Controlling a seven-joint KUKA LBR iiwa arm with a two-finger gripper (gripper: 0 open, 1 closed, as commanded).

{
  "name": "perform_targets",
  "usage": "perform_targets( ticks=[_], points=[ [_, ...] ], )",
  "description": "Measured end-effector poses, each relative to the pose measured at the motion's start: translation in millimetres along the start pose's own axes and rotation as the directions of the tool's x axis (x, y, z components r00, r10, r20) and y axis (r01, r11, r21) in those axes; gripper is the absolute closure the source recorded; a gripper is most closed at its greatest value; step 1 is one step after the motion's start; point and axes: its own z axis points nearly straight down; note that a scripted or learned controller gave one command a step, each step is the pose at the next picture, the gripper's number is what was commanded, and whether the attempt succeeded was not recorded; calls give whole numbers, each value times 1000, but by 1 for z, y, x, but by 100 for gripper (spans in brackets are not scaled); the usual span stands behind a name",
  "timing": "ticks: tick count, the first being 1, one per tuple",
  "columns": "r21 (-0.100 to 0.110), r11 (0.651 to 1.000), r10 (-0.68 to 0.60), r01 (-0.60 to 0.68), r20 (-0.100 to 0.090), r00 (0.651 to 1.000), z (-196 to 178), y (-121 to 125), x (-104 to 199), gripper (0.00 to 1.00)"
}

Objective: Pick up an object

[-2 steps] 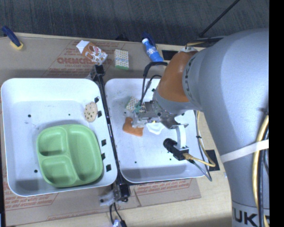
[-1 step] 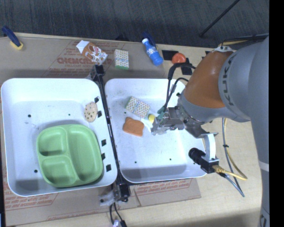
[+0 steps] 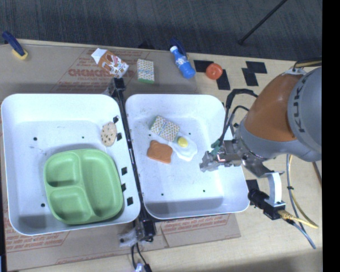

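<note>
**Arm over the right bin's edge**

The gripper [image 3: 208,164] sits low at the right bin's [image 3: 181,205] right side; whether its jaws are open cannot be told. A fried egg [image 3: 184,146], orange slab [image 3: 159,152] and patterned packet [image 3: 165,128] lie mid-bin. The left bin [image 3: 22,123] holds a green tray [image 3: 83,185] and a cookie [image 3: 108,134].

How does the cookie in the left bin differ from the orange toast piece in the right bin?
The cookie is round, pale and speckled; the toast is squarish and plain orange. The cookie looks smaller than the toast. The cookie lies apart, above the green tray; the toast lies against the fried egg. Both lie flat on a bin floor, away from the gripper.
</note>
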Motion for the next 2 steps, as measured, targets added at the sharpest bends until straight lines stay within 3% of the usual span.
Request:
perform_targets(
  ticks=[2],
  points=[
    [0, 1000, -3, 3, 0, 1000, -17, 1, 26, 100]
  ],
)
